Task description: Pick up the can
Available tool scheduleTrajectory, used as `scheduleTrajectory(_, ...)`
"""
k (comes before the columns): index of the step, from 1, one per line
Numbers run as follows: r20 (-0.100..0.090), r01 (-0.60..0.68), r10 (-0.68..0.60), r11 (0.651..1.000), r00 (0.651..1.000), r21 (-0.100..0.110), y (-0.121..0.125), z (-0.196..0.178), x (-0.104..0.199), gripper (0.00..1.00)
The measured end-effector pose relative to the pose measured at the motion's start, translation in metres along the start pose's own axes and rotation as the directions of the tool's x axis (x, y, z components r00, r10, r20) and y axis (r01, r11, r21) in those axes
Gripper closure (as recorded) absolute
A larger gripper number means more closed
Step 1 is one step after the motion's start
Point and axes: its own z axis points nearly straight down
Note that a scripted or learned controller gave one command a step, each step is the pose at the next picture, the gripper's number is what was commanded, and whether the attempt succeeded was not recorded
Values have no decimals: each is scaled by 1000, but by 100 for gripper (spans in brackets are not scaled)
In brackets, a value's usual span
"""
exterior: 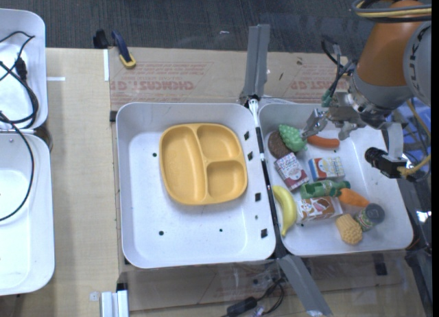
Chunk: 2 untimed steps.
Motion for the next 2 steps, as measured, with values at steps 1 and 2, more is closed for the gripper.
scheduleTrajectory(1,-1,52,-52,999,999,-1,-77,48,-18,0)
scheduleTrajectory(2,1,259,-259,966,966,-3,-54,-57,-18,0)
